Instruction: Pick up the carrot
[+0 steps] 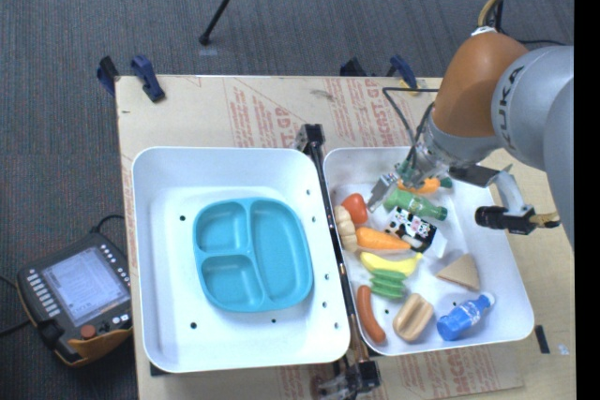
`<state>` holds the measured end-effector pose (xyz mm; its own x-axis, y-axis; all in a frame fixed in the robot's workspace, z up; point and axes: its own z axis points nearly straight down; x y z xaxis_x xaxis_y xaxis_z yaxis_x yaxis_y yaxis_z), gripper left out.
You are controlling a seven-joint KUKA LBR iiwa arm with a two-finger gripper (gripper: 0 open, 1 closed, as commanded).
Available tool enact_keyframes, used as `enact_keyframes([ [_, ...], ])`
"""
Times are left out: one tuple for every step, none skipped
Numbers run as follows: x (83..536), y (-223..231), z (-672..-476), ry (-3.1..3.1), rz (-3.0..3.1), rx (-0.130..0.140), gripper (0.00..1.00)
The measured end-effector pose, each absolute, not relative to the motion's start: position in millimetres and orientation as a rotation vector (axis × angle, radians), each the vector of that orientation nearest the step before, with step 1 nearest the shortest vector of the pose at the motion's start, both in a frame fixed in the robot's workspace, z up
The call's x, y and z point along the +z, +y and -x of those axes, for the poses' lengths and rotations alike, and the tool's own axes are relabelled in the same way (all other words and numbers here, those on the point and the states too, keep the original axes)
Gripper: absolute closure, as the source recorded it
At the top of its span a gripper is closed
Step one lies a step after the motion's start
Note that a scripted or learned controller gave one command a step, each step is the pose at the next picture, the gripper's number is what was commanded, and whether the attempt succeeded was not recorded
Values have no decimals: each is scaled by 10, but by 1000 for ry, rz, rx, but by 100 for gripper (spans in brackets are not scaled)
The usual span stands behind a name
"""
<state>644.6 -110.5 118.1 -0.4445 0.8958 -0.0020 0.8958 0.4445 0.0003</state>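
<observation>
Now my gripper [405, 175] hangs low in the upper part of the right bin [521, 295], over a green toy piece [417, 204] and a small orange piece [424, 185] near the back wall; whether it is apart or together I cannot tell, because my wrist covers it from above. The carrot [382, 240] lies lower, near the middle of this bin, on its side; its thick end points to the left, close to a red tomato-like toy [355, 207], and its thin end points to the right, just under a black-and-white block [412, 227]. A yellow banana-like toy [390, 262] lies just below it, so the carrot is pressed in between neighbours. I judge it to be a plastic toy: light, stiff, with a smooth and probably slippery skin, not fragile; it should not bend or break under a firm squeeze. The tapered form is the difficulty; on the thin end it could slide out, so I think the best place to hold is across the thick half, toward the left end, closing across the short width. The space beside it looks narrow, so the block or the banana could be pushed or caught together with it. The left bin [150, 201] holds a blue divided plate [253, 255].
</observation>
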Motion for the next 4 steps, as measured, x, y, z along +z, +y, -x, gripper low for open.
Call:
enact_keyframes([
  [1169,-979,-5893,2683,-1639,0,0],
  [1885,-771,-6445,2584,-1786,1,0],
  [1601,-1392,-6436,2550,-1837,-1,0],
  [1304,-1925,-6436,2485,-1925,-1,0],
])
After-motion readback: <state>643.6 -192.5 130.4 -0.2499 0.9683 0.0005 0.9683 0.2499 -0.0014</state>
